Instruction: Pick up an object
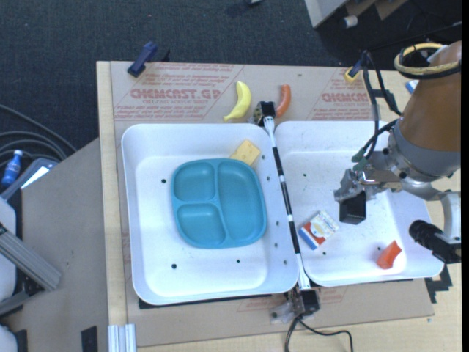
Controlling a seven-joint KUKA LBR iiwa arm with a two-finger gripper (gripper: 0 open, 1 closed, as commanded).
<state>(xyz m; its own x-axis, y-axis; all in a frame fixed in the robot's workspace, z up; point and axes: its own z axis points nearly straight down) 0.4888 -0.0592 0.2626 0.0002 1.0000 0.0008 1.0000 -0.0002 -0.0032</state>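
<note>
While the pincer (352, 210) hovered in the right bin (322, 145), its state unclear, the small carton (318, 231) lay just beside it; centring directly above before descending would help.

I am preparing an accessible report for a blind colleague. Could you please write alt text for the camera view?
A grey robot arm reaches from the right, its gripper above the right bin, near a small white packet and an orange piece. The left bin holds a blue divided plate and a yellow block; a banana lies behind the bins.
</note>
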